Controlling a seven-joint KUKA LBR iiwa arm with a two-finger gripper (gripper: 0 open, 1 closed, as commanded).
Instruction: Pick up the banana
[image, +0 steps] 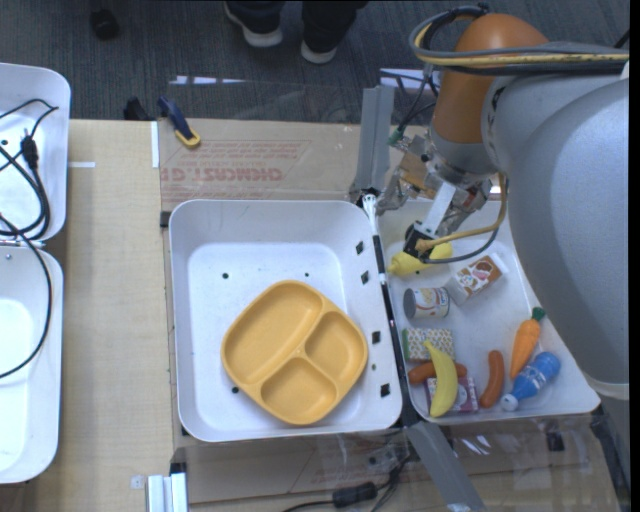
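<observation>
The banana is bright yellow, and the packet beneath it looks pink, though it is too small to be sure. Both bins are plain white. The left bin is dotted with a few small black marks, and its plate is mustard yellow. In the right bin the carrot is orange with a green top, the sausage red-orange, and the bottle blue with a white cap. The tabletop is pale wood, the cardboard brown with red lettering. The arm is grey with an orange band.
</observation>
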